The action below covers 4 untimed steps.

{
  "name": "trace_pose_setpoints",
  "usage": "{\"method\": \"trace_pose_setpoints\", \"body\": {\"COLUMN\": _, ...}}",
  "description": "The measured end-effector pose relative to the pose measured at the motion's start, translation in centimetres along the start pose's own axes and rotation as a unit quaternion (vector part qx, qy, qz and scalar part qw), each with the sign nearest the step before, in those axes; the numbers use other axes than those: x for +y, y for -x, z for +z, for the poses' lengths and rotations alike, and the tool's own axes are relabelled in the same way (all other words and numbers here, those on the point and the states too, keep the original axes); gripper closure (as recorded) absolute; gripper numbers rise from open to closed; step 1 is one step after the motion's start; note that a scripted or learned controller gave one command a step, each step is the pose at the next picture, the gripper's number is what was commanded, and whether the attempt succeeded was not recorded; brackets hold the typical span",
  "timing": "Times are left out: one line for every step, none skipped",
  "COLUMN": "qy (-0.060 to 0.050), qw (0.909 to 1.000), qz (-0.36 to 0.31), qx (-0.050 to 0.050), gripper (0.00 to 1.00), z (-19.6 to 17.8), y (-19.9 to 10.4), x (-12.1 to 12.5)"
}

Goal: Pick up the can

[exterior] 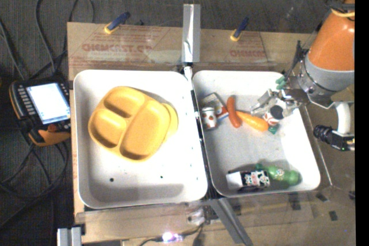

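Over the right white bin [308,150] the grey arm slants in from the right — its hand [270,102] low, fingers spread, nothing between them. Well left, the small red-and-white can [209,117] lies near the bin's left wall — untouched.

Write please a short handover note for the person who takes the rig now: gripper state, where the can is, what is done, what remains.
Gripper: over the right bin, upper right part, above the carrot; holds nothing that I can see.
Can: in the right bin by its left wall, lying beside the red sausage-like piece, apart from the gripper.
Also there: green bottle at the bin's near edge; yellow tray in the left bin.
Done: nothing yet. Left: move to the can, grasp, lift.
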State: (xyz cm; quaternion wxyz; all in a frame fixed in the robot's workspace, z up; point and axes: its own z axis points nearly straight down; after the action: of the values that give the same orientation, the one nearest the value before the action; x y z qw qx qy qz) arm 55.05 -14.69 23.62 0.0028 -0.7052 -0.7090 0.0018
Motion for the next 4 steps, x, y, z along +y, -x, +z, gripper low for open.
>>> {"method": "trace_pose_setpoints", "body": {"qy": 0.001, "qw": 1.0000, "qz": -0.001, "qx": -0.002, "gripper": 0.00, "z": 2.8, "y": 7.7, "x": 1.8}}
{"method": "trace_pose_setpoints", "body": {"qy": 0.005, "qw": 0.9999, "qz": -0.009, "qx": 0.001, "gripper": 0.00, "z": 12.1, "y": 7.2, "x": 4.7}}
{"method": "trace_pose_setpoints", "body": {"qy": 0.006, "qw": 0.9997, "qz": -0.023, "qx": 0.003, "gripper": 0.00, "z": 14.4, "y": 6.8, "x": 9.3}}
{"method": "trace_pose_setpoints", "body": {"qy": 0.004, "qw": 0.9997, "qz": -0.025, "qx": -0.001, "gripper": 1.00, "z": 13.7, "y": 6.8, "x": 9.3}}
